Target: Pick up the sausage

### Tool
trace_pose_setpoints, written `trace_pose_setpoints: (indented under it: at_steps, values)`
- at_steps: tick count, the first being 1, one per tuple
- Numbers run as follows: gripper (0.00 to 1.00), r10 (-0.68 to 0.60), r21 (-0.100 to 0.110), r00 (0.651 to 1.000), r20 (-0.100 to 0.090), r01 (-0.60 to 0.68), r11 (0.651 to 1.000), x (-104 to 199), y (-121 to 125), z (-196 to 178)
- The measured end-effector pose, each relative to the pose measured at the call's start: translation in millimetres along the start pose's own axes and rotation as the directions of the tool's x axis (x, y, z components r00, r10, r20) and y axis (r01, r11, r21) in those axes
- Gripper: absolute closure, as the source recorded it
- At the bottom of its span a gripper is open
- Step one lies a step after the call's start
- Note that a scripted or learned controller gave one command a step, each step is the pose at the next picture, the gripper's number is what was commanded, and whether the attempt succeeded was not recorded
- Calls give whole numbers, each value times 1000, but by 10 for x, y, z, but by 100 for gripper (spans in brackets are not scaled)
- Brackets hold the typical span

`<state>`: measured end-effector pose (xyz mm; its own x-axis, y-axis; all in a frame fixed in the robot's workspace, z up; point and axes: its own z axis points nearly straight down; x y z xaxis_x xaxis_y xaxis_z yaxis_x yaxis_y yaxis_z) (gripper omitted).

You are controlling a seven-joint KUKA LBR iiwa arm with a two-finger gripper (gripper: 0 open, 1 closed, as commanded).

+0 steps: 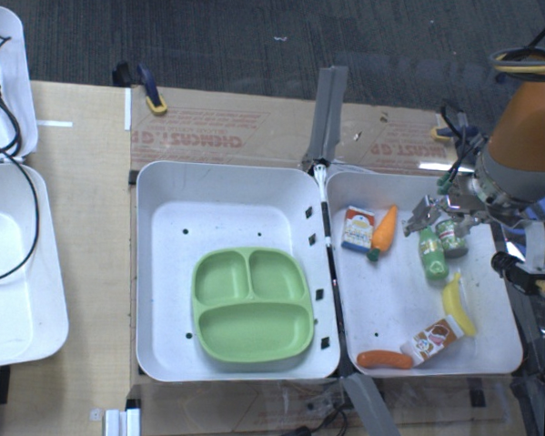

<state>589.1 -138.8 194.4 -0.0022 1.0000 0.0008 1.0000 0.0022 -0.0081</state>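
A tan counter (pixel 80 248) under dark floor carries two white bins side by side. The end effector (pixel 439 215) hangs over the upper part of the right bin (pixel 493 356), below the arm's orange band (pixel 525 125); its fingers blur into metal parts, so their state cannot be told. Just under it lie a green bottle (pixel 432 255) and a small can (pixel 452 237), partly masked by it. To their left sit a carton (pixel 358 229) and a carrot (pixel 382 231). A banana (pixel 457 306) and a packet (pixel 433 340) lie lower. The sausage (pixel 384 360) rests against the near wall, well apart from the end effector. The left bin (pixel 160 270) holds a green divided plate (pixel 252 304).
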Motion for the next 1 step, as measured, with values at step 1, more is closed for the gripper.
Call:
trace_pose_setpoints:
  at_steps: [1]
  values:
    - [0,104,1,995,-1,-104,995,313,-929,596]
